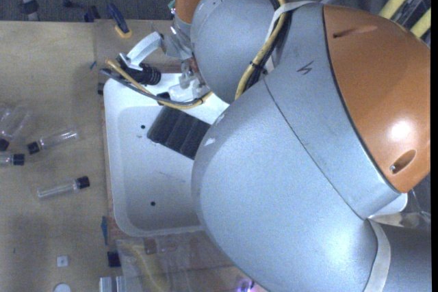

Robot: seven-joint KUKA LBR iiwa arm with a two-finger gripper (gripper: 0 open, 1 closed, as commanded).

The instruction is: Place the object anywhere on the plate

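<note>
The black ribbed rectangular slab (175, 132) looks like the task's object, though that is a judgement. It lies flat on the floor of the shallow white plastic bin (130, 174), just beneath the gripper (186, 82) and slightly toward the arm's side of it. Nothing shows it lifted or clasped. The gripper's working end is buried behind its white housing and the arm's grey shell, so I cannot tell whether it is open, closed or clamped on anything.

The main risk is a miss. The slab is thin and lies flush on the bin floor, so a descent that is a little off would scrape over its ribs or push it sideways instead of taking it. A push away from the gripper would send it toward the bin's near wall, where a flat piece is harder to get under.

The looped yellow and black cables (147, 78) hang beside the gripper on its outer side, low enough that they might drag on the bin's rim or snag as the wrist turns.

Where the plate lies I cannot tell, as the arm's bulk covers that side of the bench, so any carry would be judged blind from here.

Well beyond the bin from the gripper, the clear capped vials (60, 164) lie on the wooden bench (41, 78), out of harm's way.
</note>
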